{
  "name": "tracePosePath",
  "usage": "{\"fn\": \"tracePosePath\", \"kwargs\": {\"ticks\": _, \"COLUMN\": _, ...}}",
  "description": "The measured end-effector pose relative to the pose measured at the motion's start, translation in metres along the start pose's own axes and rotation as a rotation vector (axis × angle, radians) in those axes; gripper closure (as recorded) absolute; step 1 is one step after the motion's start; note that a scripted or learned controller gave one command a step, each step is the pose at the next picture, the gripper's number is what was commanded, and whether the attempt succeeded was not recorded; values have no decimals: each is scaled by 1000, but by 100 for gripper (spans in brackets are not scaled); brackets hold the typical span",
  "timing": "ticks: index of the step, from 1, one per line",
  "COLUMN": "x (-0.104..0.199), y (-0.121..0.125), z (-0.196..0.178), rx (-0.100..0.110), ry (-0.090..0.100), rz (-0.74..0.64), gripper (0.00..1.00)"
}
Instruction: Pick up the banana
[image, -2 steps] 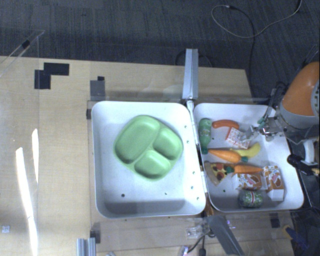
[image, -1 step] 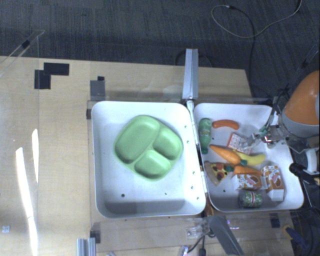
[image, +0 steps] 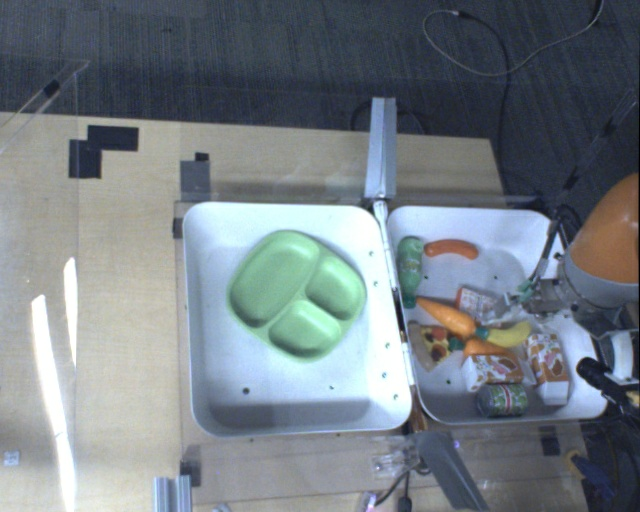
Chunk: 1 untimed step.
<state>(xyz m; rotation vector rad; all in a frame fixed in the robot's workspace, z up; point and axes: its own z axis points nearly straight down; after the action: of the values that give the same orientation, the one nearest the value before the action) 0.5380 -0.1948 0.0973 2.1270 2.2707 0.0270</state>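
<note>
The banana (image: 508, 335) is small and yellow and lies in the right bin (image: 500, 222), right of centre among other items. The arm comes in from the right, with its orange band (image: 612, 240) over the bin's right edge. My gripper (image: 527, 298) hangs just above and slightly behind the banana, close to it. Nothing is visibly lifted, and the banana rests on the pile.
Around the banana lie two carrots (image: 447, 316) (image: 489, 347), a red sausage (image: 451, 249), a green item (image: 410, 258), a pizza slice (image: 433, 343), snack packets (image: 548, 360) and a can (image: 502, 400). The left bin (image: 215, 400) holds a green sectioned plate (image: 297, 292).
</note>
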Motion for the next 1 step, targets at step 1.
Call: {"fn": "tracePosePath", "kwargs": {"ticks": 1, "x": 2, "y": -8, "z": 0, "rx": -1, "ry": 0, "rz": 0, "gripper": 0}}
